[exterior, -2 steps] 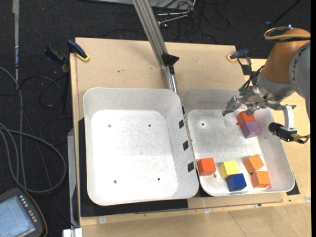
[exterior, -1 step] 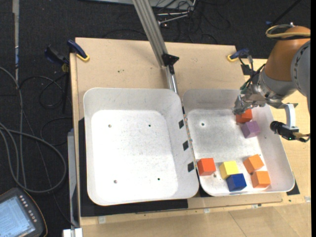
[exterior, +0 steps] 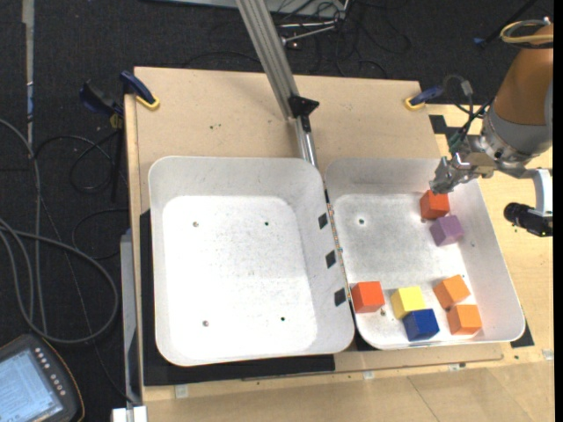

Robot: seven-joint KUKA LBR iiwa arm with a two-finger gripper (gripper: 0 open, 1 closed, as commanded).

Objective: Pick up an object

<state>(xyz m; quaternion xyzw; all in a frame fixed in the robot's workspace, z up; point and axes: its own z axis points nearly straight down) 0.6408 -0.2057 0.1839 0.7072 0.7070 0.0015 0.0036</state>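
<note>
Gripper (exterior: 444, 183) seen at 2 o'clock of right bin (exterior: 501, 262), directly above red block (exterior: 434, 206); finger state cannot be told. Purple block (exterior: 448, 229) just beside, at 5 o'clock. Other blocks clustered along bin's 6 o'clock edge.

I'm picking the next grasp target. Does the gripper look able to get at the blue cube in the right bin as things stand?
Probably, from above. The blue cube touches the yellow cube, but its other sides look free. The gripper is over the orange cube.
</note>
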